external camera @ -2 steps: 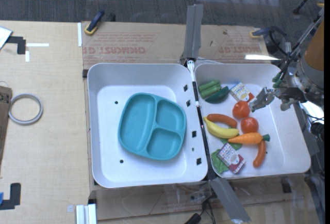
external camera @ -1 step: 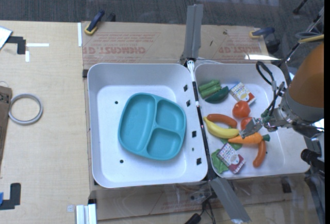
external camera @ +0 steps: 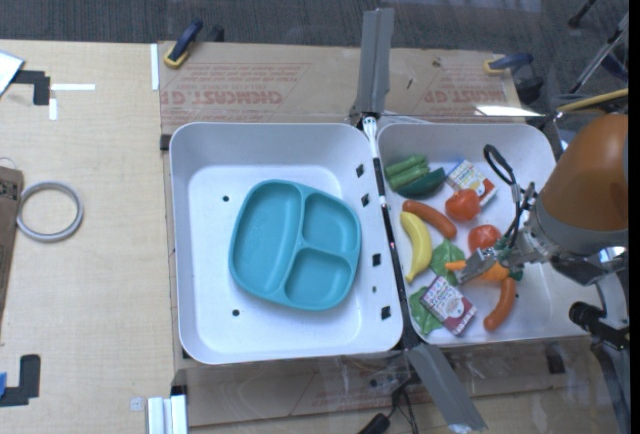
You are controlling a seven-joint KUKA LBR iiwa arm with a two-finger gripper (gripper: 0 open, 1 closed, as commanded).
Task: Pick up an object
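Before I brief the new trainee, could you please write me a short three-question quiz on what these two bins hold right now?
1. True or false: the teal divided plate lies in the left bin.
2. Which item lies closest to the divider between the bins? A) banana B) tomato C) carrot
3. Fill in: the gripper is low over the ______ bin.

Key: 1 true; 2 A; 3 right.
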